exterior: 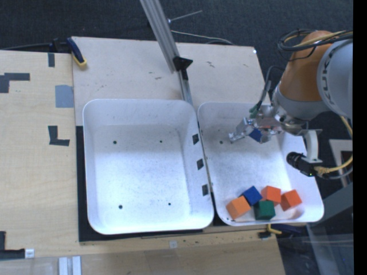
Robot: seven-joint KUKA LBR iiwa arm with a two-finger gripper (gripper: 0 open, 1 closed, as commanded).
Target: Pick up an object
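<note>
Over the right bin [213,153], upper half, your gripper [250,132] is hanging with a blue block [257,134] clenched between its fingers. Along that bin's lower edge you are seeing five more blocks clustering: orange [237,207], blue [251,195], green [265,209], orange-red [272,194] and orange-red [291,199].

Partial letters "KU" on the arm [335,79].
</note>
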